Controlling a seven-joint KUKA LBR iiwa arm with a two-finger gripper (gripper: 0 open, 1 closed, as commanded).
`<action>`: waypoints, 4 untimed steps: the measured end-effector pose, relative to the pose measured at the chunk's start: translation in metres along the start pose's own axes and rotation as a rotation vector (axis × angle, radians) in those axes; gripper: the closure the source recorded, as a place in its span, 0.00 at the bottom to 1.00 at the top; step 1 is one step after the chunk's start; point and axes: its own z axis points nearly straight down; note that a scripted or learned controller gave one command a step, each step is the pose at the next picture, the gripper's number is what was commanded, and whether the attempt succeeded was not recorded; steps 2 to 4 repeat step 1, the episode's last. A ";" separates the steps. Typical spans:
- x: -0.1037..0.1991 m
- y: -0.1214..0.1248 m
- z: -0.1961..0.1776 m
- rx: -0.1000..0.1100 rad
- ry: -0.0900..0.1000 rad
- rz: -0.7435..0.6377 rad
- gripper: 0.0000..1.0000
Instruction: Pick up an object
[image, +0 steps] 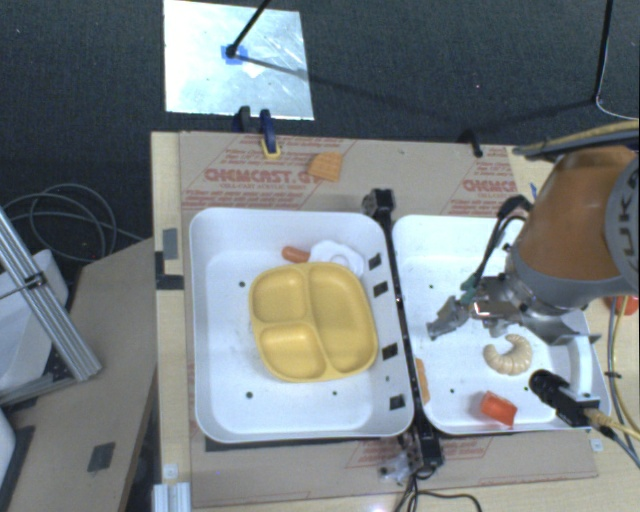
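Note:
My gripper (446, 320) hangs over the middle of the right bin (440, 245), and nothing shows in its grasp. A pale beige croissant-shaped piece (508, 355) lies just to its right on the bin floor. An orange-red block (497, 406) rests near that bin's front edge. In the left bin (215, 300) a yellow divided plate (310, 322) lies flat. Behind the plate sit a white object (338, 256) and a small orange piece (295, 255).
A thin orange sliver (422, 381) lies against the right bin's left wall. A black divider with clips (390, 290) runs between the bins. On the cardboard behind them lie a tan chip (325, 165) and a clamp (266, 132).

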 end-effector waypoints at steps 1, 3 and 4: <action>0.100 0.001 0.050 -0.005 0.001 -0.005 0.00; 0.100 0.001 0.050 -0.005 0.001 -0.005 0.00; 0.100 0.001 0.050 -0.005 0.001 -0.005 0.00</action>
